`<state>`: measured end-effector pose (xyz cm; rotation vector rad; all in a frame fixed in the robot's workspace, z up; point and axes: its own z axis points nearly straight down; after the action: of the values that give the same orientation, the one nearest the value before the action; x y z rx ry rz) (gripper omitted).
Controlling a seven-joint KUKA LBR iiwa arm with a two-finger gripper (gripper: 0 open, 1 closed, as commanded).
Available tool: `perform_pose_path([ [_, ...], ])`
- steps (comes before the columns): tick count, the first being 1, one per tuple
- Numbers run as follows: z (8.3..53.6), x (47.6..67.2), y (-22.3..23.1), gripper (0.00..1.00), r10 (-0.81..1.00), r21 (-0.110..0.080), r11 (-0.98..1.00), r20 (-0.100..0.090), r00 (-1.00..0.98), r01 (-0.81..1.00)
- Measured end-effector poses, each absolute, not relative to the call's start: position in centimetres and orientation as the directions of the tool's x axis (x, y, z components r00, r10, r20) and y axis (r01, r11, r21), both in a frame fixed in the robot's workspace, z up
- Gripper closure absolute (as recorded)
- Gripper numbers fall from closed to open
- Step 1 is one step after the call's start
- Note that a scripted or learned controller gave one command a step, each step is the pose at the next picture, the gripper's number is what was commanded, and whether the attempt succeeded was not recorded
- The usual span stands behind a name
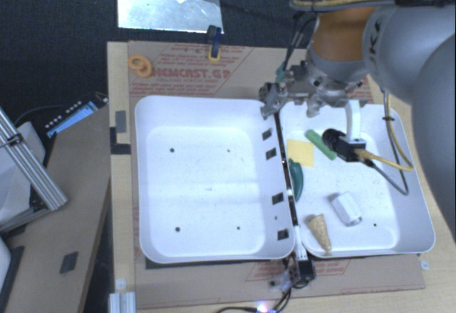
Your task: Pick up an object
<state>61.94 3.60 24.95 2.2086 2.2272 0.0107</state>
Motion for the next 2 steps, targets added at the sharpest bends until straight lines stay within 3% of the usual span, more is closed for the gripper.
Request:
perform_pose_path([
  [1, 25.6, 61.9, 3.3, 1.0, 1.0, 0.005, 0.008, 0.0, -0.008, 1.0],
  [2, 33.8, 59.4, 11.2, 1.0, 1.0, 0.008, 0.011, 0.004, -0.011, 1.0],
])
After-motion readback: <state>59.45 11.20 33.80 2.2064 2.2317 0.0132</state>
